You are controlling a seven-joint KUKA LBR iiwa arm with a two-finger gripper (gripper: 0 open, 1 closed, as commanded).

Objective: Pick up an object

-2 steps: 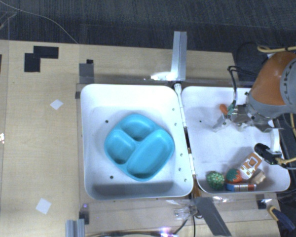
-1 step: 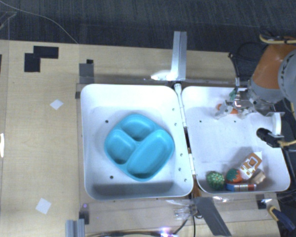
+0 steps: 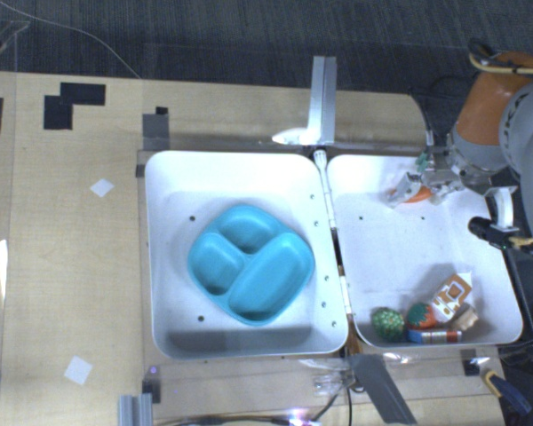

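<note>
Currently, 2 white bins are catalogued. Left bin (image 3: 164,238): 1 blue sectioned tray (image 3: 250,263), lying centrally. Right bin (image 3: 373,264): a small cluster at 5 o'clock, comprising a green ball (image 3: 388,323), a teal-and-orange toy (image 3: 419,314), an orange-and-white carton (image 3: 450,296) and a red-and-blue marker (image 3: 435,335), probably lodged against the near wall where the floor dips. Gripper (image 3: 424,186): positioned at 1 o'clock of the right bin, low near the far wall, with an orange item (image 3: 414,196) seen at its tip. Whether that item is clasped cannot be told; a pick is judged to be under way.
</note>
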